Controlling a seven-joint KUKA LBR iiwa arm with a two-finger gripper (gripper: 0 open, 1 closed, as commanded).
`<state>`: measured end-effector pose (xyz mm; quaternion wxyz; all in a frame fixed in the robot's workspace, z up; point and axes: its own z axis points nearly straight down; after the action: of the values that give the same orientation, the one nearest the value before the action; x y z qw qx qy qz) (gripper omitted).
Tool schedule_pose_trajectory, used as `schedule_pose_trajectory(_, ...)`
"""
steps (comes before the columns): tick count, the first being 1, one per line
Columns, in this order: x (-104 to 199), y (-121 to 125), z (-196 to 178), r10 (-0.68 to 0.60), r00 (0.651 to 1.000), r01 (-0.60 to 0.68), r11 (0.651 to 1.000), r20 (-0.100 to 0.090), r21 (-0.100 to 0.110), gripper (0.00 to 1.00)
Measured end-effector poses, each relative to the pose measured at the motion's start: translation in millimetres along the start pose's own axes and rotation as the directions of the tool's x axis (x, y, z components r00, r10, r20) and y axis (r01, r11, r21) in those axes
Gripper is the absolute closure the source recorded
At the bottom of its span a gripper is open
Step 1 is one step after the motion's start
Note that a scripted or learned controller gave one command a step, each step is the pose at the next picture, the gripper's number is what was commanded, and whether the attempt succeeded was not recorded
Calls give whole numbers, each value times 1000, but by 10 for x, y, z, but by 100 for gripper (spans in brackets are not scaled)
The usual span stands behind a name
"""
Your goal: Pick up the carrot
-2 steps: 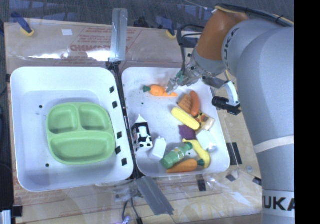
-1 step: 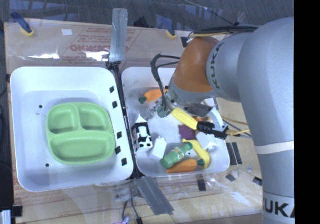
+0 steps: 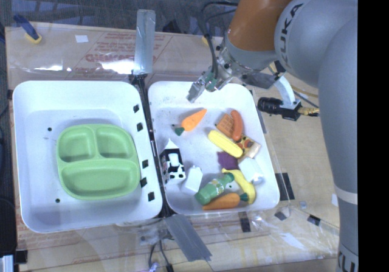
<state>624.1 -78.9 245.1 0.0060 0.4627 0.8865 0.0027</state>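
The carrot [image 3: 194, 119], orange with a small green top at its lower left end, lies tilted in the upper middle of the right bin [image 3: 159, 97]. My gripper [image 3: 204, 86] hangs over the bin's back edge, just above and slightly right of the carrot and apart from it. Its fingers [image 3: 196, 92] look open, and nothing sits between them. The grey arm with its orange band comes in from the upper right.
The right bin also holds a corn cob [image 3: 225, 143], a hot dog [image 3: 236, 124], a purple piece [image 3: 228, 160], a banana [image 3: 242, 183], a green bottle [image 3: 213, 191] over another orange piece [image 3: 222, 202], and a cow-patterned carton [image 3: 172, 164]. A green divided plate [image 3: 97, 161] sits in the left bin [image 3: 24, 106].
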Motion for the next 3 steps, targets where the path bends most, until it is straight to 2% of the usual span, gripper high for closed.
schedule_pose_trajectory(1,697,-87,468,143,990,-143,990,-10,16,100)
schedule_pose_trajectory(2,693,-367,340,566,825,-565,825,-2,19,100)
schedule_pose_trajectory(3,331,-1091,866,386,923,-386,922,-4,18,100)
